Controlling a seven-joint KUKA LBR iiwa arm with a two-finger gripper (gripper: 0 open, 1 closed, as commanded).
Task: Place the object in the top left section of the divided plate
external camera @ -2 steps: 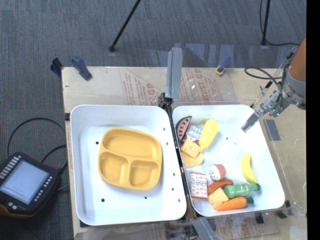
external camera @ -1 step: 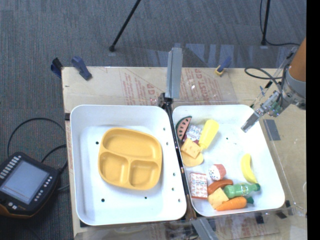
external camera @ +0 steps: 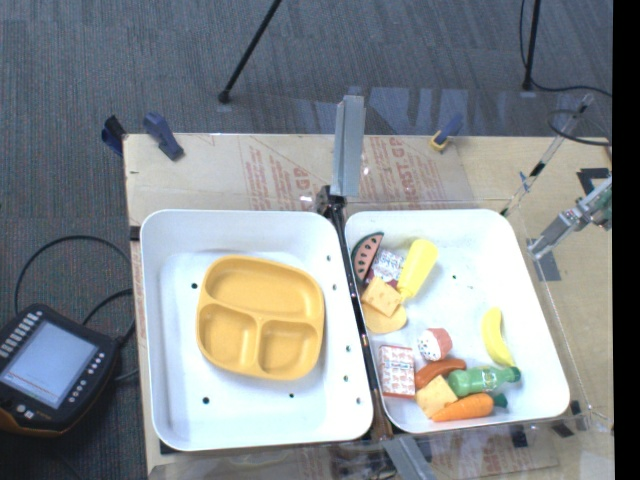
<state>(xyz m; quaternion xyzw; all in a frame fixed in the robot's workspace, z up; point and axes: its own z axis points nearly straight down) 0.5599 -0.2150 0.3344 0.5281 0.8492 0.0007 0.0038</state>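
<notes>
With the gripper's state impossible to tell, beware the crowded toy food [external camera: 440, 373] in the right bin [external camera: 470, 253]: you may snag two pieces or miss the yellow plate [external camera: 262, 316].

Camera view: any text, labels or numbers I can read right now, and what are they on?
Bench board: red printed lettering, upside down and too blurred to read.
Red-and-white packet: print too small to read.
Silver wrapper: markings unreadable.
Pendant: screen text not legible.
</notes>
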